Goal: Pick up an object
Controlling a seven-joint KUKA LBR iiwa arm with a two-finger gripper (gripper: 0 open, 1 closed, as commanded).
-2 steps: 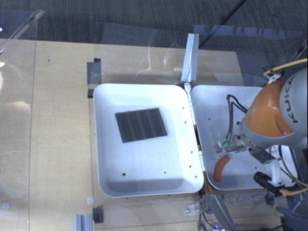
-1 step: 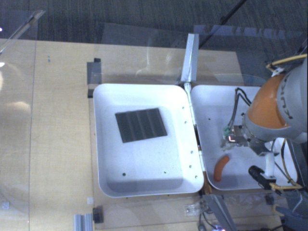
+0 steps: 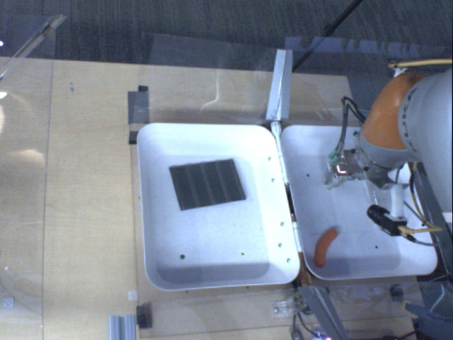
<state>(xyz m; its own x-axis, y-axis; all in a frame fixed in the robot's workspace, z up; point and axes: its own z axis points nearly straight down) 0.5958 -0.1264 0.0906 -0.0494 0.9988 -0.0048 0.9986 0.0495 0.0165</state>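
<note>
Two shallow white bins sit side by side on a pale wooden bench, parted by a thin metal divider that runs up from the seam between them. The left bin holds a dark grey ribbed mat, a flat rectangle lying slightly askew in the upper middle of the floor. The right bin holds a small orange-brown sausage-shaped object, curved a little, lying near the bin's lower left corner and close beside the wall next to the seam. The arm comes in from the right, its orange band above a grey wrist, and the gripper hangs over the upper middle of the right bin, well apart from the sausage-shaped object and with nothing seen between its tips. Whether it is spread or pressed together I cannot tell; the tip is too small and cluttered with cables. No brand, label or writing can be read on anything here.
</note>
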